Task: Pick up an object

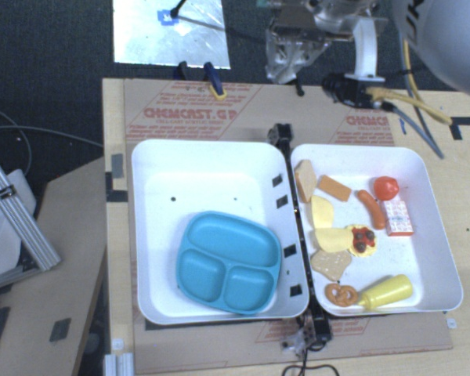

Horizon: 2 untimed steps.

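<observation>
My gripper (286,67) hangs high above the back edge of the bench, between the two bins, with nothing visible between its fingers. The right bin (431,210) holds toy food: a bread slice (305,180), an orange cheese wedge (334,187), a sausage (370,208), a red tomato (386,186), a pink wafer (398,217), yellow cheese pieces (323,211), a small pizza piece (363,240), a cracker (331,264), a pretzel (341,294) and a yellow bottle (386,291).
The left bin (204,171) holds a blue divided plate (229,262). A shiny sheet (171,20) lies on the floor behind the bench. Cables and yellow hoses (399,100) run at the back right. A metal frame (12,218) stands at the left.
</observation>
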Tool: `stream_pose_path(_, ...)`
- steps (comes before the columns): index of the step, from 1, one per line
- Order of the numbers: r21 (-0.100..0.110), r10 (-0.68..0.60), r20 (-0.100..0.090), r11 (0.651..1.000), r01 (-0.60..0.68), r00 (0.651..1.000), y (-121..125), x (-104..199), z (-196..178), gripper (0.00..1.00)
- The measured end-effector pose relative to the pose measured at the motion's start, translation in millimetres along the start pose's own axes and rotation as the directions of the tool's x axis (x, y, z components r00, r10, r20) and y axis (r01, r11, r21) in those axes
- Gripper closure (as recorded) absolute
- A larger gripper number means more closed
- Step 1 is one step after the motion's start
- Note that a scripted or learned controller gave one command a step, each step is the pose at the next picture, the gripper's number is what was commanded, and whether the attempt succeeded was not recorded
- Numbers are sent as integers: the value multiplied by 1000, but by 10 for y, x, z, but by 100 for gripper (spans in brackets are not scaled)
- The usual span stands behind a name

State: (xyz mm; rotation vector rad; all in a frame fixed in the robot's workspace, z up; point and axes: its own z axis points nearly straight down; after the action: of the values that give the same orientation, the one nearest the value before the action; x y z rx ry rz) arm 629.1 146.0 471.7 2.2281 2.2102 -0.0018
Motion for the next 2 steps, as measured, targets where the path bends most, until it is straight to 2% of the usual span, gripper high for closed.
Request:
stream_pose_path(1, 13, -20, -4, 1000, 20, 1000, -326, 946, 1136, 100)
stream_pose_path(2, -20, -13, -9, 1000, 12, 1000, 242, 843, -606, 100)
